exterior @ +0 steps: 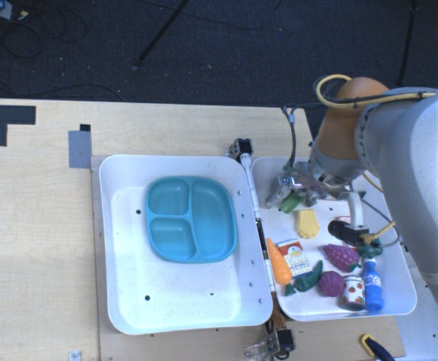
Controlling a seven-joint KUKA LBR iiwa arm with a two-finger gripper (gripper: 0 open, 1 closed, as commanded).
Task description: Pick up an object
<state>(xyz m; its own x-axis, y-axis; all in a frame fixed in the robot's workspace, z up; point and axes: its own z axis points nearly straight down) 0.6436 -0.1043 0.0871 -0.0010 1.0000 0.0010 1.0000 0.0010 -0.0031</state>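
A pale wooden bench [38, 239] is seen bearing two shallow white bins. In the right white bin [407, 295], nearest, a blue plastic bottle [372, 284] stands beside purple grape bunches [342, 257]; an orange toy carrot [278, 261] is laid with its long axis running near to far. Farther back, a yellow corn piece [306, 222] is set just below the gripper [298, 189], whose state cannot be told. A teal divided plate [191, 219] is held in the left white bin [121, 292].

Grey arm [399, 149] low, wrist angled leftward
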